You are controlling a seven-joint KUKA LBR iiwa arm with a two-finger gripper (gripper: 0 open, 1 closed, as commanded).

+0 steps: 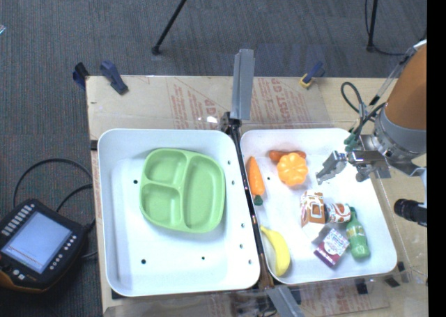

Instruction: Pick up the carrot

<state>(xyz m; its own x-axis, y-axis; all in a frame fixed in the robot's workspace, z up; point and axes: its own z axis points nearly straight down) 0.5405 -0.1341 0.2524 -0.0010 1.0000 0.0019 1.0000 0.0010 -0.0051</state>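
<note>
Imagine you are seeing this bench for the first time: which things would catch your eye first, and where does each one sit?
The green divided plate stands out most, lying alone in the left bin. Next comes the cluster of toy food in the right bin: an orange pumpkin near the top, the carrot along the left wall, and a yellow banana at the lower left. The gripper hangs over that bin's upper right, beside the pumpkin.

Glossy plastic carrot [256, 178]; smooth white bins [111, 190]; matt green tray [184, 190].
</note>
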